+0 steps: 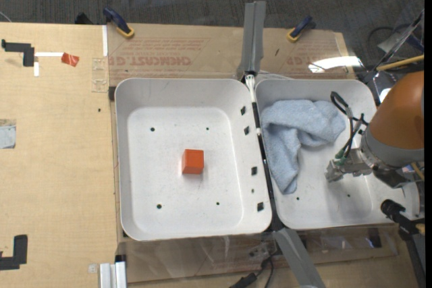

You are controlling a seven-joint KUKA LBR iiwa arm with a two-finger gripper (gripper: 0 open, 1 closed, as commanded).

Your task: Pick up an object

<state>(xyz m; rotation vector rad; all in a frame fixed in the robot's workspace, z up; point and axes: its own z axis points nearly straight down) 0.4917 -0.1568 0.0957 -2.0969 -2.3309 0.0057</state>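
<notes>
**Bench inventory: two bins, one arm, two candidate objects**

Item 1: gripper [337, 168], low in the right bin [361, 209], entering from the right under the orange wrist band. Whether it is clenched or released cannot be told; nothing is seen held in it.

Item 2: blue towel [297, 131], crumpled, in the right bin's left and far part, just left of the gripper. Long axis roughly far-right to near-left. Nearest candidate; judged the likelier target.

Item 3: red block [193, 162], near the middle of the left bin [135, 212], well apart from the gripper, left across the bin divider. No marked long axis.

Item 4: cardboard sheet [169, 50], beyond the bins. Printed lettering appears inverted; it seems to read "CHEMCAST GP", uncertain
</notes>
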